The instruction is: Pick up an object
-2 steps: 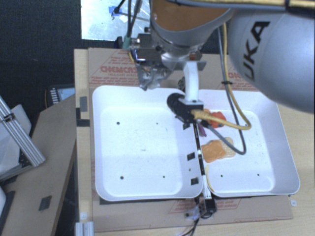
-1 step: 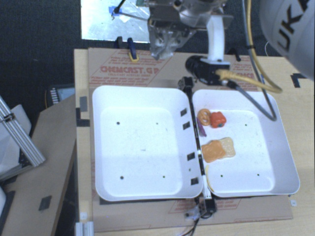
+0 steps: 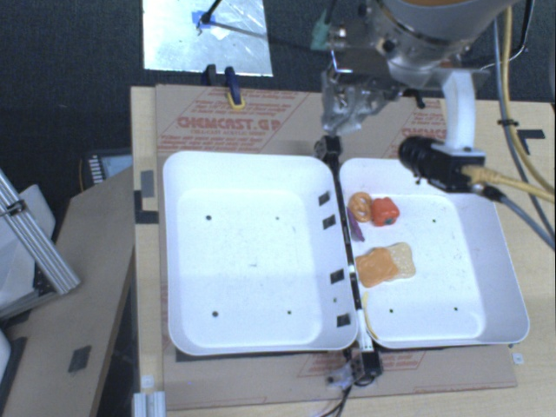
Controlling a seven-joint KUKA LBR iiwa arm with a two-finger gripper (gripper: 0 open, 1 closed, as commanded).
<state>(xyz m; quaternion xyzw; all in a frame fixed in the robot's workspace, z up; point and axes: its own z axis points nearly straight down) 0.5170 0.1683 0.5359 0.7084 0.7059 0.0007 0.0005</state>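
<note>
Gripper position: the gripper (image 3: 334, 124) hangs above the far end of the divider between the left bin (image 3: 187, 181) and the right bin (image 3: 499, 259), over the cardboard sheet (image 3: 287, 111) on the desk.
Fingers: too blurred and foreshortened to tell whether they are open or closed; nothing is seen between them.
Target objects: three items lie in the right bin, close to the divider: a pretzel-like piece (image 3: 360, 206) touching a red-orange item (image 3: 385, 211), and a flat orange-and-tan slab (image 3: 385, 265) nearer the camera.
Key relation: the items lie toward the camera and slightly to the view's right of the gripper; the pretzel-like piece is nearest it.
Long axis: the slab runs roughly across the bin, left to right.
Legible writing: "CHEMCAST" in red on the cardboard; following characters are unclear.
</note>
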